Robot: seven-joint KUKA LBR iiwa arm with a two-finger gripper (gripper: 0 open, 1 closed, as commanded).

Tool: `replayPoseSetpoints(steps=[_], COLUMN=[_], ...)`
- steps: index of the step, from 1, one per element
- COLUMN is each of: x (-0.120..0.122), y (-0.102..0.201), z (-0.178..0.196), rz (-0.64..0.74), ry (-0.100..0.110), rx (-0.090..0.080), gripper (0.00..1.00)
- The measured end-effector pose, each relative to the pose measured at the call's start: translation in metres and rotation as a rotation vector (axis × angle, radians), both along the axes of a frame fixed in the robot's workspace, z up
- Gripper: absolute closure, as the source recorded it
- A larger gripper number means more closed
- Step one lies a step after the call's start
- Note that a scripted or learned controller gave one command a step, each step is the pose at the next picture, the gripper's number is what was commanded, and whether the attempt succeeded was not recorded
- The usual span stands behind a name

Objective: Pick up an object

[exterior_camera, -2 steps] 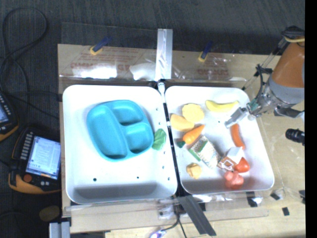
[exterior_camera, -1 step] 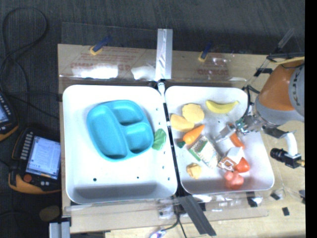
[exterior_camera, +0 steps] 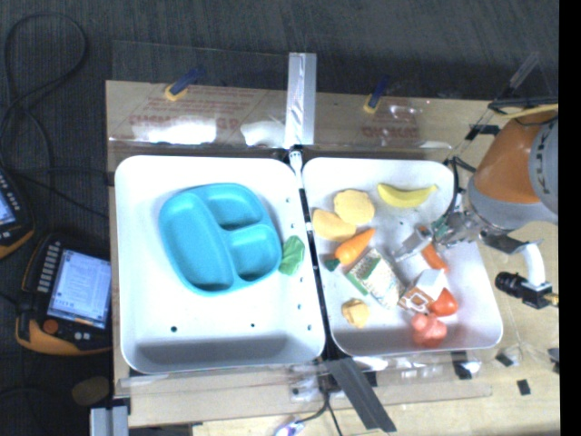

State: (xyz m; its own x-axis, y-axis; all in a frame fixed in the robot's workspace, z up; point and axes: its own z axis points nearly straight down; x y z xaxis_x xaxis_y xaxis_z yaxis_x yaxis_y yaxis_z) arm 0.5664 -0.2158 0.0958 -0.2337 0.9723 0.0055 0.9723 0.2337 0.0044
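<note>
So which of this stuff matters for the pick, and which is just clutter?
For the pick: gripper; banana; carrot; tomato; right bin.

Lying about: blue tray; left bin; green piece; handheld screen; cables.

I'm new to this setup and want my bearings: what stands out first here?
A big blue divided tray lies in the left bin, with a small green piece at its right edge. The right bin holds a heap of toy food: a banana, a carrot, a tomato. The arm's hand reaches in from the right.
</note>
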Motion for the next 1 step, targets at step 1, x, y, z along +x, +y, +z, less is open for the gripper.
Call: replayPoseSetpoints(steps=[1], x=[0.0248], y=[0.0396], z=[-0.0060], rz=[-0.216], ry=[-0.007], rx=[-0.012], gripper=[0.00])
